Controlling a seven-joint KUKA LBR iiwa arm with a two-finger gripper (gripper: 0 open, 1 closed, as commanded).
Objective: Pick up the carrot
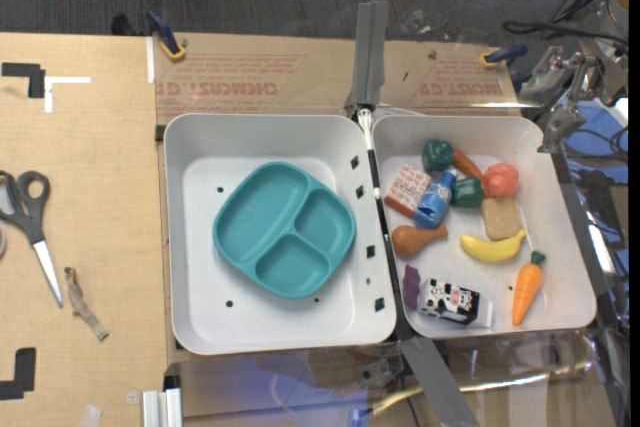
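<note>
So the carrot (526, 289) is lying in the right bin (556, 175), down in the near right corner, just beside the right wall. Its long axis is running nearly up-and-down in the camera view, leafy green end pointing away toward the far side, tip pointing at the near rim. The banana (492, 246) is sitting just beside the green end, and the black and white carton (452, 301) is lying off to its left with a gap between. The claw (560, 110) is hanging at the far right corner of that bin, so the carrot is lying toward the near side from it. Can't tell whether it's released or clenched, too cluttered there. I'd guess the wall is making the grab tight. The left bin (190, 215) is holding a teal plate (285, 230).
</note>
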